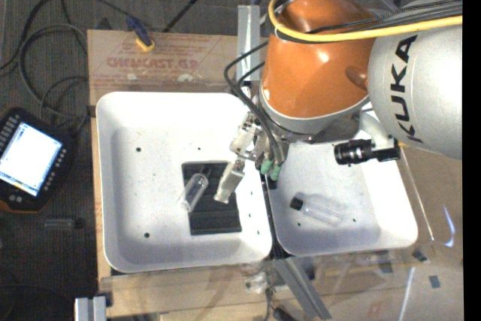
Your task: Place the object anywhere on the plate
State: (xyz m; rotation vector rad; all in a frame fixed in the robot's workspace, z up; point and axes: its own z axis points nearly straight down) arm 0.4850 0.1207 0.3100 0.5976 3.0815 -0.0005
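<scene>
Gripper (229, 184), thin pale metal fingers slanting down-left from under the glossy orange wrist band (316, 56), hangs over the right edge of the plate (213, 199), a flat matte black rectangle in the left bin (128, 124); can't tell how wide the fingers are or whether they hold anything. A small clear cylindrical vial (194, 190) lies tilted on the plate's left part, just beside the fingertip. A second clear plastic vial with a dark cap (316, 210) lies on its side in the right bin (391, 233), well apart from the plate; both bins are shallow, smooth, white, with rounded corners.
</scene>
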